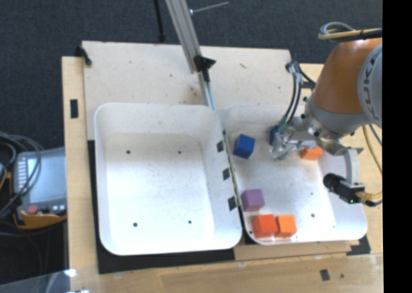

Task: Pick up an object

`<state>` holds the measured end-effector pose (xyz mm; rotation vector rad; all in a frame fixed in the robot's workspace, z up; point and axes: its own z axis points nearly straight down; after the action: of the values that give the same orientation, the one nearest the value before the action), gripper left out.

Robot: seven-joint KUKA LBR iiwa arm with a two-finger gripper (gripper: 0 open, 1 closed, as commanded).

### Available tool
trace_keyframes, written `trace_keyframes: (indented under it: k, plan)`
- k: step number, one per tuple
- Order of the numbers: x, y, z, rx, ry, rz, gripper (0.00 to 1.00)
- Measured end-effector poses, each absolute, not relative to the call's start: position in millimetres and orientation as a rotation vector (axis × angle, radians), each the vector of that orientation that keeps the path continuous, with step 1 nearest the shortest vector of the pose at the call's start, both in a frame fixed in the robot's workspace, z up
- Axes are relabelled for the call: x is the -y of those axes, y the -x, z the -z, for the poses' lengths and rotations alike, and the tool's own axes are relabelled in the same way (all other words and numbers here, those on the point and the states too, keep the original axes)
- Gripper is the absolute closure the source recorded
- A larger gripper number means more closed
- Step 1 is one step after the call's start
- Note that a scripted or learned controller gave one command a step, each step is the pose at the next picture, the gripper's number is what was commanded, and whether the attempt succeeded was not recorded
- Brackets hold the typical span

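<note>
In the right bin (302,230) lie a blue cube (244,146) near its left wall, a purple cube (252,199) lower down, and two orange blocks (264,225) (286,225) side by side at the front edge. Another small orange piece (312,152) peeks out beside the arm's wrist. My gripper (281,149) hangs low over the upper middle of the right bin, to the right of the blue cube and apart from it. The wrist hides much of the hand.
The left bin (109,156) sits beside the right one. A slanted metal rail (183,24) crosses the back of the bench. A black bracket (341,185) sticks out from the arm over the right bin's right side.
</note>
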<state>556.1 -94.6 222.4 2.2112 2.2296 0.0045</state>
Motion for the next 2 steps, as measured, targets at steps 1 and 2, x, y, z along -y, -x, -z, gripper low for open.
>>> trace_keyframes:
  k: [1, 2]
  plan:
    - [36, -554.6, -226, -2.232, -2.213, -0.004, 1.00]
    - [-17, -564.6, -240, -2.231, -2.212, -0.005, 1.00]
